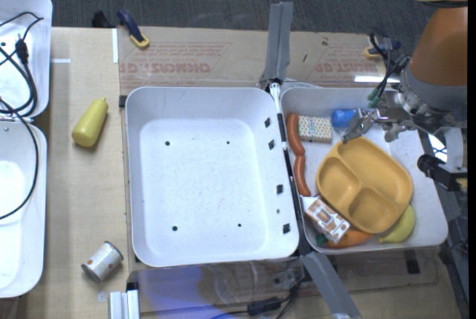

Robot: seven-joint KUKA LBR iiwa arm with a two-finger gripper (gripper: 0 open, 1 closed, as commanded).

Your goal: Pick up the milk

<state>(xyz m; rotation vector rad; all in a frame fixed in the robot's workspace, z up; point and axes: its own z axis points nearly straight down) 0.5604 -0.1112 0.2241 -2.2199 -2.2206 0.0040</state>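
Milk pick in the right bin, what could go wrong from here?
1. The milk carton lies tilted in a corner, pressed against the yellow tray and carrot, so fingers may not fit around it.
2. The gripper is at the bin's far end near the blue item; it may grab that instead.

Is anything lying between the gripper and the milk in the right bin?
Yes: the yellow plate lies between the gripper, at the far side of the bin, and the milk, near its front-left corner. The plate's rim seems to touch the milk.
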